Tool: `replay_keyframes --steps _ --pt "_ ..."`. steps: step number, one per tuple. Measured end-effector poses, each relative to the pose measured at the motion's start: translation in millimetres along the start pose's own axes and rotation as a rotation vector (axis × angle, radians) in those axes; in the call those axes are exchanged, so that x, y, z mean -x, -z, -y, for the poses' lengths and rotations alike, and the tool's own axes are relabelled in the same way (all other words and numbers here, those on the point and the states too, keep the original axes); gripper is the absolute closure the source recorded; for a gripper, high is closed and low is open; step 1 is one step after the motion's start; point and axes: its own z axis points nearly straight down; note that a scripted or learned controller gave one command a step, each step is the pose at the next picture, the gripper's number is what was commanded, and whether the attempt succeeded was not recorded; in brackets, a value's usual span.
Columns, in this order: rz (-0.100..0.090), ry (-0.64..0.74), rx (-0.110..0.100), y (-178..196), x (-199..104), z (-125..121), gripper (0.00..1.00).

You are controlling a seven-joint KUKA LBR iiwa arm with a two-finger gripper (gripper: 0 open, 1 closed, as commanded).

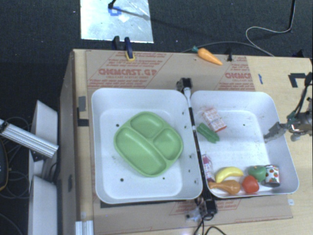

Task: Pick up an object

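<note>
Toys for picking sit in the right bin (274, 112), most of them bunched in its near corner. Around everything is a dark floor (34, 43), with a shiny square sheet (116, 13) lying on it at the far side. On the floor stands the surface (146, 68), a big brown board with red letters (they say CHEMCAST). An orange toy carrot (209, 56) lies on the board, behind the bins.

Two white bins sit side by side on the board, touching in the middle. The left bin (110, 106) holds one big thing, a green plate (147, 142) split into three parts. It lies flat near the middle.

In the right bin, a small red and white packet (214, 119) lies toward the far left, and a green pepper-like toy (207, 132) lies just beside it. By the left wall is a tiny red packet (206, 161). In the near corner a yellow banana (229, 172) touches an orange drumstick-like toy (227, 186). Next come a red toy (250, 184), a green toy (257, 171) and a little can (272, 175), all close together.

The pincer (277, 130) is at the right wall of this bin, well apart from the toys. I cannot tell if it is open or closed (it is small and blurry).
</note>
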Motion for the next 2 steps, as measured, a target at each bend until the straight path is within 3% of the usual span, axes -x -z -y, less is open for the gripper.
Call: replay_keyframes --steps 1,2 --pt "-0.004 0.002 -0.006 -130.2 -1.7 -72.2 0.0" --pt "0.0 0.006 -0.001 -118.2 -0.9 -74.0 1.0"
